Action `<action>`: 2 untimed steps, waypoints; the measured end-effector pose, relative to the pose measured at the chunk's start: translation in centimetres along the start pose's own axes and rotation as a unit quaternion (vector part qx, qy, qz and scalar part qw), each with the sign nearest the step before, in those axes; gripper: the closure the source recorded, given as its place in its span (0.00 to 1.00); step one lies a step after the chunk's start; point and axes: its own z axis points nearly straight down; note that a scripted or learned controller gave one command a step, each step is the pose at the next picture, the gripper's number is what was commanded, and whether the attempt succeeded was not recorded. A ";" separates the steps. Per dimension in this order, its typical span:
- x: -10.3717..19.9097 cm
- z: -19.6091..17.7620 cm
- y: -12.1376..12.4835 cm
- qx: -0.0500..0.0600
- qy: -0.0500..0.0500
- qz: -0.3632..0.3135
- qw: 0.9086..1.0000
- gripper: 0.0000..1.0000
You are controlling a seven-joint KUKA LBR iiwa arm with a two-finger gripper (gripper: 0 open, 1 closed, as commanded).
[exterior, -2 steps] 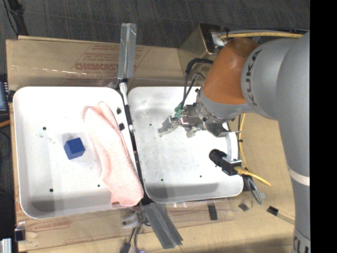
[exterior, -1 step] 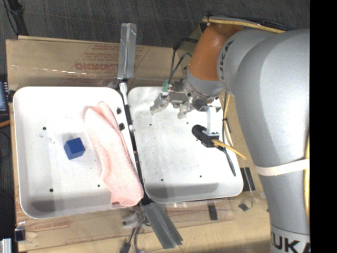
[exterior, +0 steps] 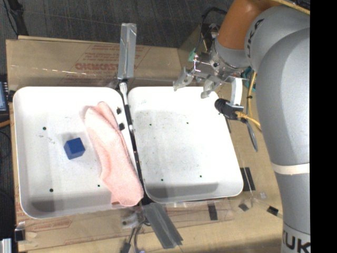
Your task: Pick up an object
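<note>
Sitting in the left bin (exterior: pixel 31 141), the blue cube (exterior: pixel 74 147) rests flat on the white floor, a little left of the bin's middle. Bare floor lies open on its left, front and back sides, well clear of the bin's rounded walls. On its right a pink cloth (exterior: pixel 112 154) lies just beside it, rumpled, running from the middle of the bin down to the near right corner, where it rides up against the divider (exterior: pixel 131 141) between the two bins and laps over the rim. That cloth is the only thing crowding the cube, and only from one side.

Across the divider, the right bin (exterior: pixel 184 141) shows a bare white floor with faint specks and a few small dark dots. A grey post (exterior: pixel 126 51) stands upright behind the meeting point of the bins, over a brown cardboard sheet (exterior: pixel 63 57).

The gripper (exterior: pixel 196 83) hangs over the far rim of the right bin, well apart from the cube, with its fingers (exterior: pixel 181 81) spread apart and nothing between them. The grey arm (exterior: pixel 279 88) with its orange band (exterior: pixel 237 15) takes up the right side, and a black cable (exterior: pixel 229 108) hangs beside the wrist.
</note>
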 end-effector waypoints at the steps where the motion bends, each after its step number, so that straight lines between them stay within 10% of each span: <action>1: -4.0 -4.6 0.8 0.001 0.000 0.047 0.999 0.00; 2: -5.7 2.1 1.2 0.002 0.000 0.019 1.000 0.00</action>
